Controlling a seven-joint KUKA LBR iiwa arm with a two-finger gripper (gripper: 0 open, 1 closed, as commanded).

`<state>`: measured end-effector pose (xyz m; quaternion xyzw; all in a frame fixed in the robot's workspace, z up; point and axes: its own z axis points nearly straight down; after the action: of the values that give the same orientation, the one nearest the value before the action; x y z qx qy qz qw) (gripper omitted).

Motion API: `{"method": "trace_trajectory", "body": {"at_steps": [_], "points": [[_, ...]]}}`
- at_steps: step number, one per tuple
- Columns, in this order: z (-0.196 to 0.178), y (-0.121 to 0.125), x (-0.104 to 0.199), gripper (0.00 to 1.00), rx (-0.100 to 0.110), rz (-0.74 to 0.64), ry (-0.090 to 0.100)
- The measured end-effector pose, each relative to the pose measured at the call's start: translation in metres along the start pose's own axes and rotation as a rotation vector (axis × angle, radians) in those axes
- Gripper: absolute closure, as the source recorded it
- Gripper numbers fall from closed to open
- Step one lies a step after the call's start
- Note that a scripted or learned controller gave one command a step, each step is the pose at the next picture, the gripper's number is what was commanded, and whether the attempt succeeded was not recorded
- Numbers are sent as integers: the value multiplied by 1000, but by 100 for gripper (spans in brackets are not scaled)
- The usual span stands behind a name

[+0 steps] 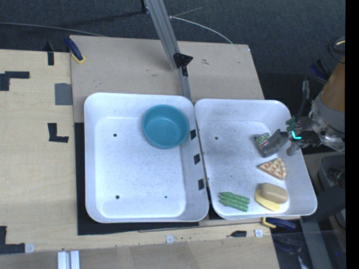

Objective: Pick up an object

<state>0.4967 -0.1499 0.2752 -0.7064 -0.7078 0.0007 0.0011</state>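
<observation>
Camera view: gripper [279, 142] low over right bin [224, 114], near its right wall, fingers on small grey-green object [262, 142] (pinch or mere touch, cannot tell). Pizza slice toy [273, 168] just below, bread roll [271, 196] and green beans [233, 200] at front. Blue bowl [165, 126] in left bin [101, 108], back right

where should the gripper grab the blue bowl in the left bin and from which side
Take the round blue bowl by its rim, coming straight down from above. It sits upright and open at the top near the back of the left white bin, so one finger could go inside and one outside the thin wall. The near side of the rim looks best, probably, since the bin's back wall stands close behind it.
</observation>
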Motion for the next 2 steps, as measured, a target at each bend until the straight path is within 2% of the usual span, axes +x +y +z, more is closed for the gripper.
{"method": "trace_trajectory", "body": {"at_steps": [1,2], "points": [[0,0,0,0,-1,0,0],[44,-4,3,0,2,1,0]]}}
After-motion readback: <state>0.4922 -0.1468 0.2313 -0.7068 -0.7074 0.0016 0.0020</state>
